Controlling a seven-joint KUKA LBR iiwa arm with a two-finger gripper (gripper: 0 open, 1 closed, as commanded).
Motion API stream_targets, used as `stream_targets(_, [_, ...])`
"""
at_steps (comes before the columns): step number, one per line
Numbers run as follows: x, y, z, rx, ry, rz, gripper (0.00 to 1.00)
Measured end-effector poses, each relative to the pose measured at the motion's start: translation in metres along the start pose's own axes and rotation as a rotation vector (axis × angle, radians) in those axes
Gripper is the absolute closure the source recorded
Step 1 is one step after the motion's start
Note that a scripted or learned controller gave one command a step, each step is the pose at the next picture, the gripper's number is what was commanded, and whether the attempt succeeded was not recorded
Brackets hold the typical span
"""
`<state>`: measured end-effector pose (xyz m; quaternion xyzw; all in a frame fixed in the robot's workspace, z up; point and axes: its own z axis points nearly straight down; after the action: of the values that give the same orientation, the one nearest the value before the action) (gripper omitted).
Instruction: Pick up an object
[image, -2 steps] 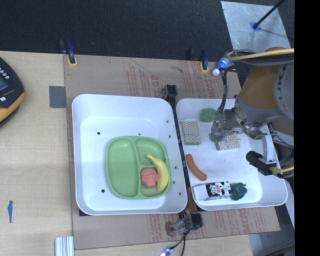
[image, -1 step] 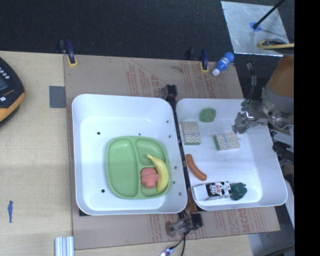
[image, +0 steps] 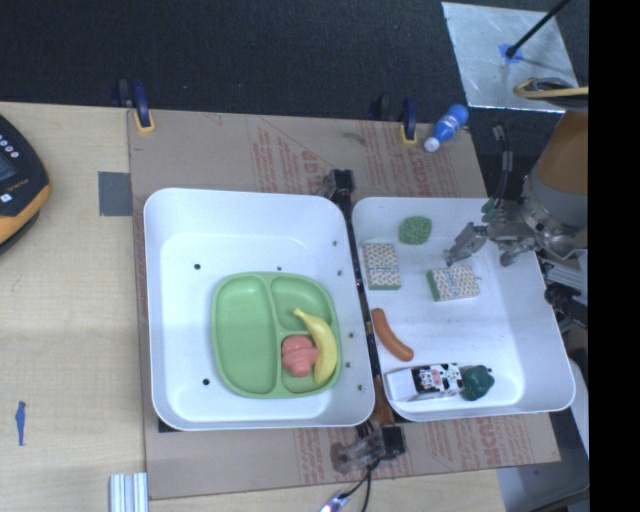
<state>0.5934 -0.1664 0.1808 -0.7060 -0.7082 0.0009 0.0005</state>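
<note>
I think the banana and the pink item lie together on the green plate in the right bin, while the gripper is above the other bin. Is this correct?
Not quite. The camera view shows the green plate with the banana and the pink item in the left bin, not the right one. The gripper is above the other bin, the right bin, as you said.

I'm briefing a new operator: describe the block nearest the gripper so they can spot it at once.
Look in the right bin. Just left of the gripper lies a patterned block, speckled on top with a green side. Unlike the similar block by the divider, it is tilted and sits mid-bin.
</note>
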Motion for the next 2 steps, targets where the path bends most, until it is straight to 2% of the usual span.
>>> stream_targets(1, [0.012, 0.008, 0.084, -0.006, -0.003, -0.002, 0.0])
stream_targets(2, [0.012, 0.01, 0.072, -0.01, -0.002, -0.006, 1.0])
